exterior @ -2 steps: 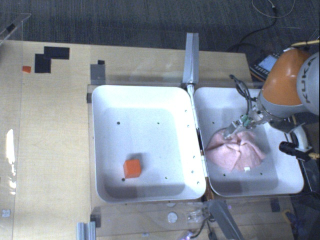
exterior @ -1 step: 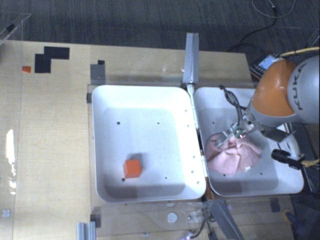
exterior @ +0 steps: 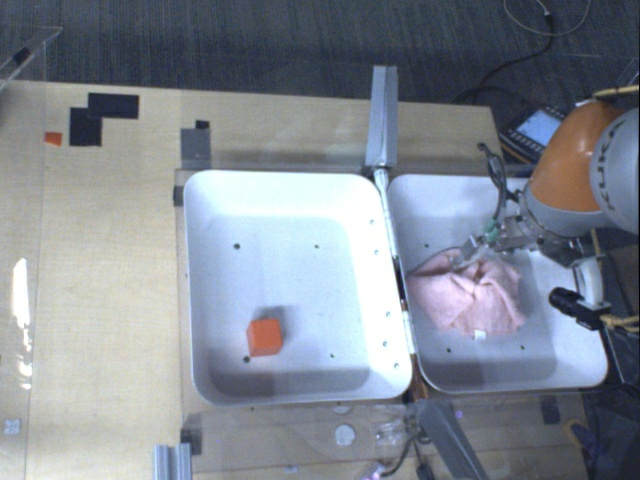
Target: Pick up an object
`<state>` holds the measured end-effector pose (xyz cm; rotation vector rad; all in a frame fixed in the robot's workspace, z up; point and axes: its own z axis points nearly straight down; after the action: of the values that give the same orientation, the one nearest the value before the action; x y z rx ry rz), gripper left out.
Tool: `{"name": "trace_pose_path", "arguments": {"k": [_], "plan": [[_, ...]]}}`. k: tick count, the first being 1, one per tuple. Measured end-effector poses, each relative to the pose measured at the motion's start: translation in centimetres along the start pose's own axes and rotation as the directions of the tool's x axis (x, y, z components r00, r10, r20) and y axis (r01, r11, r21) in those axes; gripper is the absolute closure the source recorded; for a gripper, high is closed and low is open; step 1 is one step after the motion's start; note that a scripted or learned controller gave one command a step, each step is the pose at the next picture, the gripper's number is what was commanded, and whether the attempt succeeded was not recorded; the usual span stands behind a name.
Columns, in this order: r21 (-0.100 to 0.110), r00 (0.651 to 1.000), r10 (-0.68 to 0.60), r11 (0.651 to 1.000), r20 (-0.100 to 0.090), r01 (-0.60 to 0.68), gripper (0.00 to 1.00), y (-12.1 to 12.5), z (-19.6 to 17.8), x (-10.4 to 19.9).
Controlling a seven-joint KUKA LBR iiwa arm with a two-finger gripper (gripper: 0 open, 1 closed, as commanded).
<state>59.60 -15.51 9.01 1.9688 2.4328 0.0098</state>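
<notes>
Pink crumpled cloth [exterior: 468,298] lies in the right shallow white bin [exterior: 560,363], bunched toward its middle. At the cloth's upper edge the end effector [exterior: 487,244] is down on the fabric; whether it is open or closed cannot be told. Above it sits the grey arm with its orange band [exterior: 570,163]. A small orange block [exterior: 265,337] rests in the left shallow white bin [exterior: 290,208], near the front wall. Both bins stand side by side on the pale wooden counter [exterior: 100,288].

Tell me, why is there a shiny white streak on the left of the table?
In the camera view, that streak is glare, probably light bouncing off a clear panel over the bench. The orange block casts a small dark shadow in the left bin, and the pink cloth looks soft and slightly blurry.
</notes>
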Motion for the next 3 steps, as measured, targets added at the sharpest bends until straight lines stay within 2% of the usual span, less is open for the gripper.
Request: {"name": "trace_pose_path", "arguments": {"k": [1,2,3], "plan": [[-0.002,0.982,-0.191,0.982,0.000,0.191,0.00,-0.9,0.0,-0.5],[-0.003,0.972,-0.234,0.972,0.000,0.234,0.00,-3.1,-0.1,3.4],[-0.015,0.972,-0.236,0.972,0.008,0.236,1.00,-2.6,-1.5,3.4]]}}
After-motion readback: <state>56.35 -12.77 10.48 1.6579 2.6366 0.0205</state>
